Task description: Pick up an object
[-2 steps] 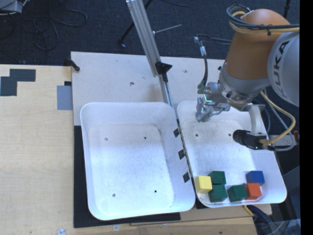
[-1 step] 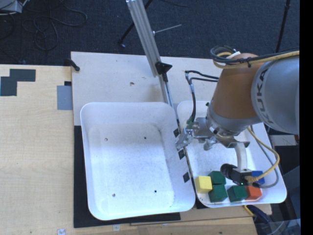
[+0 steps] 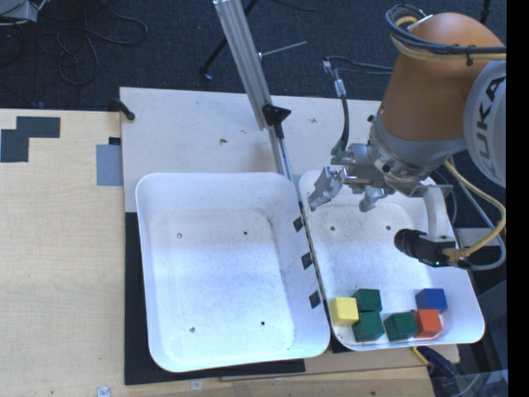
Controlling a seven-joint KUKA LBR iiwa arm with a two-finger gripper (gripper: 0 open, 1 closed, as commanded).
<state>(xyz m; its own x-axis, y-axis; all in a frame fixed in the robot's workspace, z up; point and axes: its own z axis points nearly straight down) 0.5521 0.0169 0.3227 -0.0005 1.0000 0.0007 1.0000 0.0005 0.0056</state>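
Note:
Several small blocks lie at the near end of the right bin (image 3: 388,246): a yellow block (image 3: 345,310), two green blocks (image 3: 368,298) (image 3: 400,327) with a third green one (image 3: 369,327) between them, a blue block (image 3: 431,299) and an orange block (image 3: 428,322). My gripper (image 3: 347,191) hangs over the far end of the right bin, well away from the blocks. Its two fingers stand apart, one (image 3: 323,190) near the bins' divider and the other (image 3: 369,199) to its right. Nothing is between them.
The left bin (image 3: 219,263) sits beside the right one, with black clips along the shared edge. A slanted aluminium post (image 3: 248,64) rises behind the bins. A black cable fitting (image 3: 417,245) hangs over the right bin's right side.

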